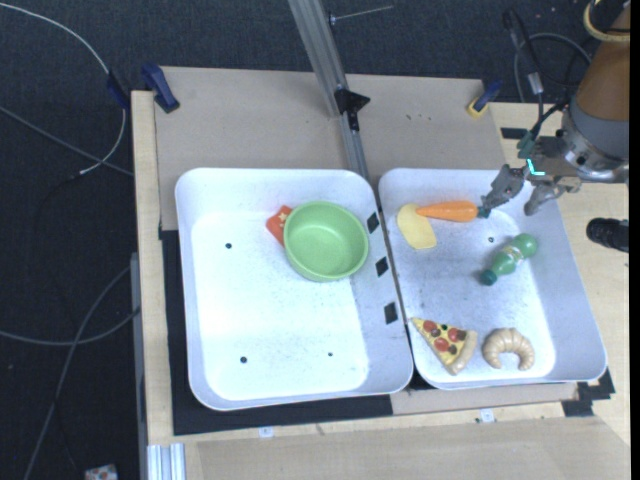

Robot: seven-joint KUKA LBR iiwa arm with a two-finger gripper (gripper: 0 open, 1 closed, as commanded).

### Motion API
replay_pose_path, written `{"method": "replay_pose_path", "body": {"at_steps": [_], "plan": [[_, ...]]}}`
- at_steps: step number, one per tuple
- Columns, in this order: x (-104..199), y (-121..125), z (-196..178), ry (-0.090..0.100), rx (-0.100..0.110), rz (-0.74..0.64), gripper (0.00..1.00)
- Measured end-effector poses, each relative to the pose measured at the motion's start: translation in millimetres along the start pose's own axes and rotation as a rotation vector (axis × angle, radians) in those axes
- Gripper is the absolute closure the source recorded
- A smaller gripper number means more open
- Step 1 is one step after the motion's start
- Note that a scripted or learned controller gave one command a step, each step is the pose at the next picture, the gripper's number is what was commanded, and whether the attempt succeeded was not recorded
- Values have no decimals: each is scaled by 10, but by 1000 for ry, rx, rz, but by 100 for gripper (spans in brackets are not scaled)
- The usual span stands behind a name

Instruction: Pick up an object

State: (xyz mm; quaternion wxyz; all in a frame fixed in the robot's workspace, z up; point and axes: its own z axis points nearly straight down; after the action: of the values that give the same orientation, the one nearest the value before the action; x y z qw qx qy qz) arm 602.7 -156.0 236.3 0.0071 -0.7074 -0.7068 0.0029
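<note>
Camera view has the gripper (518,190) spread open over the right bin (575,308), holding nothing. Taking the carrot (447,211) as landmark: the gripper sits just off its right tip, one finger (497,194) near touching it. The carrot's long axis runs left to right, so it points straight at the gripper. A yellow piece (416,228) lies just below-left of the carrot, a green bottle (507,258) below-right
</note>
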Motion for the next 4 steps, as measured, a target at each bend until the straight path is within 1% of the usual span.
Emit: {"method": "replay_pose_path", "body": {"at_steps": [1, 2, 3, 4], "plan": [[-1, 13, -38, -1, -7, -1, 0], [-66, 15, 407, -1, 0, 1, 0], [-72, 53, 1041, 0, 1, 0, 0], [-62, 47, 1432, 1, 1, 0, 0]]}}
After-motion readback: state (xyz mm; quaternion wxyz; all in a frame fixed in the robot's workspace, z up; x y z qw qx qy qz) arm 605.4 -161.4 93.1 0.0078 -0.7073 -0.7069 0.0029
